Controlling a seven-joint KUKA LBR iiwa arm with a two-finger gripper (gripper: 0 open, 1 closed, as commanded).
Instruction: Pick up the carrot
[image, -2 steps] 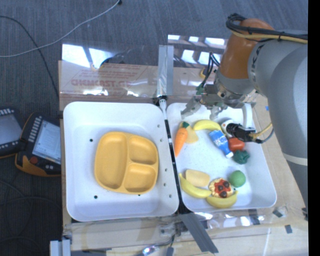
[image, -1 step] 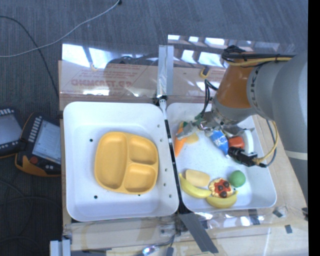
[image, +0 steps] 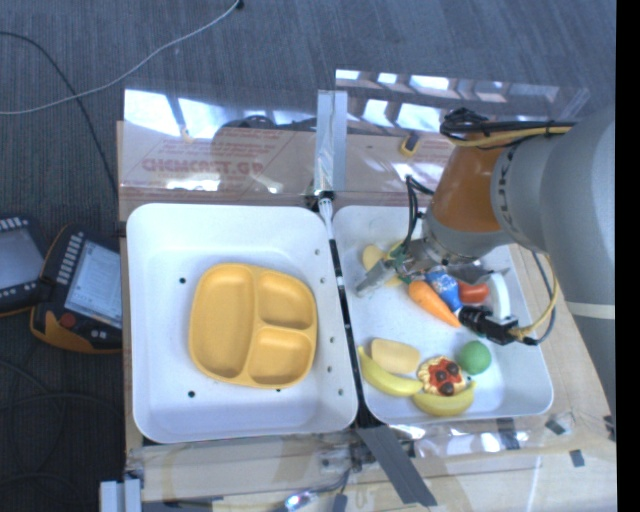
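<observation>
**Bench stock: two bins, arm over the right one**

- Left bin (image: 160, 300), white, left half of the frame: holds one yellow divided plate (image: 252, 325) with three compartments, lying flat near the bin's centre.
- Right bin (image: 530, 390), white, right of centre: holds the assorted food items listed below.
- Carrot (image: 432, 301), orange, lying on a slant in the middle of the right bin, its tip toward the lower right. It rests on the bin floor just below the arm's wrist.
- Blue-and-red item (image: 445, 287), touching the carrot's upper right side; kind not clear.
- Banana (image: 400, 383), yellow, curved along the lower part of the right bin.
- Pale yellow block (image: 394, 355), just above the banana.
- Green ball (image: 476, 357), lower right of the bin, near the banana's end.
- Small red-and-dark item (image: 444, 374), sitting on the banana.
- Gripper (image: 378, 275), at the upper left of the right bin, pointing toward the divider between the bins, just left of the carrot. Whether its claw is spread or closed cannot be told; nothing is seen in it.
- Handheld control pendant (image: 80, 290), on the floor at the left edge.
</observation>
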